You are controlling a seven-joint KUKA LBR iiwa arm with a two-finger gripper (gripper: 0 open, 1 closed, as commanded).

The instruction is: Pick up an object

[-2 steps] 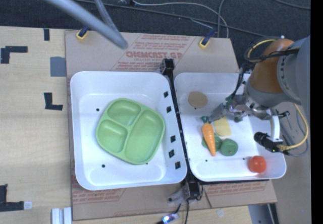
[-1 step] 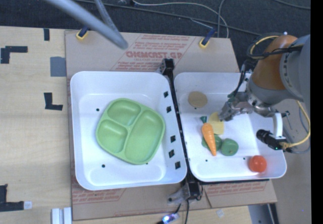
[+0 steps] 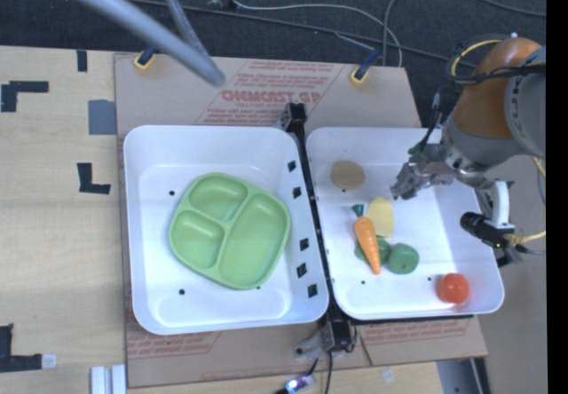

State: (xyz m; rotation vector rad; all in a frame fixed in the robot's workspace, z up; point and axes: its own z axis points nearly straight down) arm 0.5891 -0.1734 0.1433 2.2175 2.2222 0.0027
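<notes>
The right bin holds a tan round piece, a pale yellow piece, an orange carrot, a green piece and a red tomato. My gripper hangs over the upper right part of that bin, just right of the tan piece and above the yellow one. I see nothing between its fingers, and their spread is too small to read from here.
The left bin carries a green divided plate. A black divider with clips runs between the bins. Cables trail across the back of the bench. The arm's orange band sits at the right.
</notes>
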